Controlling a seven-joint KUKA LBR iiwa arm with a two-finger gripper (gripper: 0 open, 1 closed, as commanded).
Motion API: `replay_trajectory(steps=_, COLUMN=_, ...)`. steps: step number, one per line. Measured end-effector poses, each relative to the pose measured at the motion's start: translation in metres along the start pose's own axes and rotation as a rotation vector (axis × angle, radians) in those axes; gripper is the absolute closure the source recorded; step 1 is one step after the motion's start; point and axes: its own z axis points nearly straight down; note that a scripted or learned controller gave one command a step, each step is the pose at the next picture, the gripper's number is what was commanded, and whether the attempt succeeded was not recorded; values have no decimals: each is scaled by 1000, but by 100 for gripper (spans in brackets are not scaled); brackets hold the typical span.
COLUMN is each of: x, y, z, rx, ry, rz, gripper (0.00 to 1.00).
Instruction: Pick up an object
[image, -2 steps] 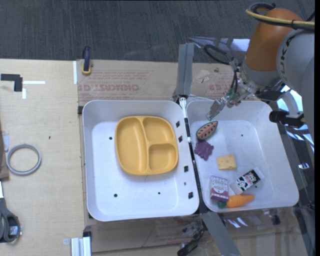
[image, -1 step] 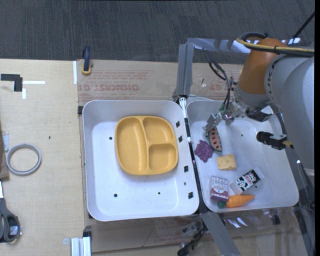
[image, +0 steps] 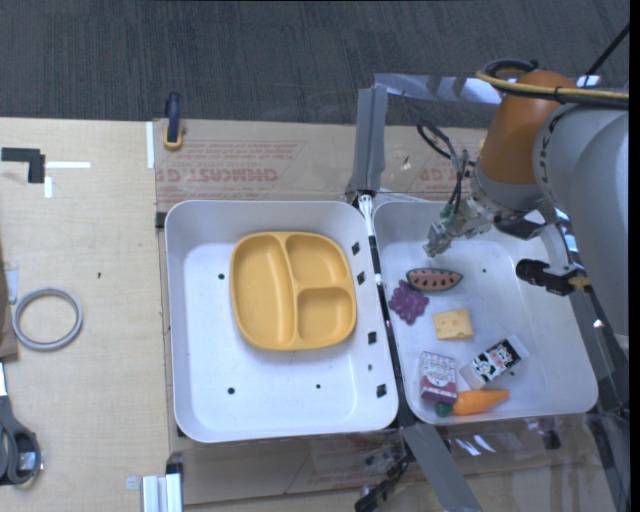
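My gripper hangs over the back left part of the right bin, with nothing visible between its fingers. Just in front of it lies a watermelon slice. A purple grape bunch sits to the slice's front left. A yellow cheese wedge lies in the bin's middle. Nearer the front edge are a pink snack packet, a black-and-white carton and an orange carrot.
The left bin holds a yellow divided plate. On the bench at the far left lie a grey ring and scissors. The grey arm with its orange band covers the right bin's back right.
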Motion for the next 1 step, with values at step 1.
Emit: replay_trajectory(steps=1, x=0, y=0, z=0, rx=0, ry=0, rz=0, gripper=0)
